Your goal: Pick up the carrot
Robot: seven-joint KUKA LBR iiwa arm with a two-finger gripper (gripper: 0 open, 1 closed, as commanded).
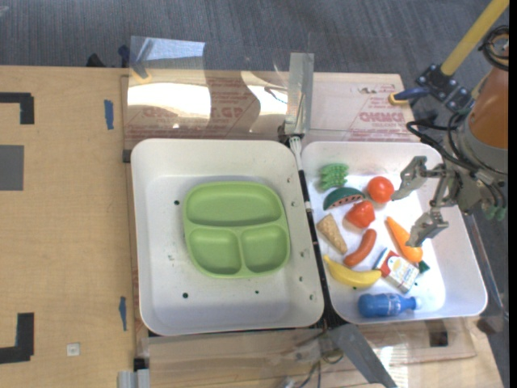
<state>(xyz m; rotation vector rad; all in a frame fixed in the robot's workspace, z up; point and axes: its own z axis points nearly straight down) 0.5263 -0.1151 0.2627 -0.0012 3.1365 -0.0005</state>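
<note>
Fingers (420, 200) spread over carrot (397, 238); panel (388, 117) lettering "CHEMC.." partly legible.

Glossy plastic carrot (400, 239), matt green plastic tray (237, 228), smooth white bins (153, 217), brown cardboard bench (60, 217).

Bright, even light, glare on plastic sheet (174, 103)

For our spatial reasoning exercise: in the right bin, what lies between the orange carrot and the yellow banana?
In the camera view, the red sausage lies between the orange carrot and the yellow banana, slanted on the white bin floor.
</note>
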